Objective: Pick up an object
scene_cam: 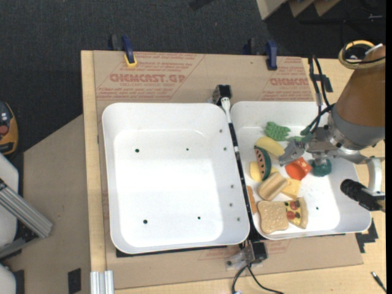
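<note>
so the arm (361,103) is in from the right, with the gripper (301,147) low over the right bin (343,222), just above the red toy (297,169). can't tell how the gripper is set from here. the toy food sits bunched in that bin: green piece (277,130), banana (269,145), melon slice (262,163), bun (273,186), toast (273,217), pizza slice (296,212). the left bin (122,127) is just beside it.

My two bins (165,127) are white with small dark dots. The surface (184,72) is tan with red letters and blue clamps (128,49). I see a yellow banana (269,144), a green leafy toy (277,130), a red tomato (297,169), brown bread (272,217) and a teal piece (321,167).
</note>
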`<act>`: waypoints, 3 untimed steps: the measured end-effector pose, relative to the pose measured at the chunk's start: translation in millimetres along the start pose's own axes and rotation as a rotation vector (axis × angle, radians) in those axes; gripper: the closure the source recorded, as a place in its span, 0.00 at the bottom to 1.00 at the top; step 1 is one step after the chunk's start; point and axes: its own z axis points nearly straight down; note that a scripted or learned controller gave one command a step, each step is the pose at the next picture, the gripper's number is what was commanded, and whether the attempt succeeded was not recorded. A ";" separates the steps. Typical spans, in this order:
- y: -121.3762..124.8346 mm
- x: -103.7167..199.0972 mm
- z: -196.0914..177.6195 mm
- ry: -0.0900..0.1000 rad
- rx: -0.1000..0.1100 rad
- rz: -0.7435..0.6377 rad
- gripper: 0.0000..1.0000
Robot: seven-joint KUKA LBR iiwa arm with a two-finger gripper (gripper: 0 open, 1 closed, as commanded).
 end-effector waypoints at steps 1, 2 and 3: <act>33.7 57.1 2.4 -0.001 -0.002 0.000 0.00; 52.3 25.0 71.7 0.000 0.001 0.001 0.00; 123.8 26.5 99.4 -0.001 -0.006 -0.001 0.00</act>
